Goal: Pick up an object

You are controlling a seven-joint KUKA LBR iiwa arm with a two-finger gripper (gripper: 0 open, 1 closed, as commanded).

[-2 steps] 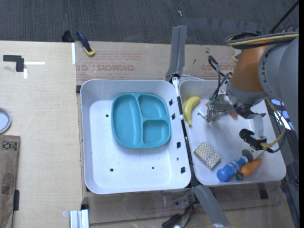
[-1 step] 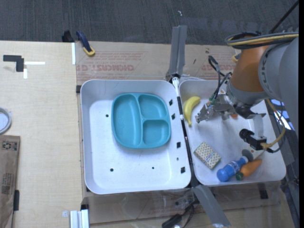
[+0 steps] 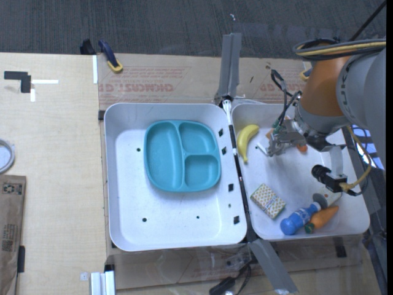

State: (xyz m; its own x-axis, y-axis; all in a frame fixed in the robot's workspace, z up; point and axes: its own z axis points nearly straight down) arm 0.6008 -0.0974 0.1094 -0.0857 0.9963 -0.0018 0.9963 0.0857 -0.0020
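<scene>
The grey arm (image 3: 353, 78) with its orange band reaches in from the right, over the far right corner of the right bin (image 3: 288, 177), and its gripper (image 3: 276, 145) hangs low over the far half of that bin, close to the white floor. From this slanted view, cables and the wrist hide its tip too much to tell whether it is spread wide or drawn narrow, and nothing can be seen held in it. A yellow banana (image 3: 245, 140) lies just beside the gripper, towards the bin's left wall near the far left corner, curved with its ends pointing away from that wall. It looks apart from the gripper, though the gap is small. A small patterned box (image 3: 268, 200) rests nearer the front, by the left wall, turned at a slant. Along the front edge, towards the near right corner, a blue bottle (image 3: 296, 220) lies on its side, touching an orange carrot-shaped thing (image 3: 324, 216) that points at the right wall. The left bin (image 3: 110, 183) holds a teal divided plate (image 3: 182, 156) in its far half, lying flat near the middle. On the bench (image 3: 49, 134) beyond the left bin's far left corner sits a clamp (image 3: 109, 57) with a yellow and blue handle.
</scene>
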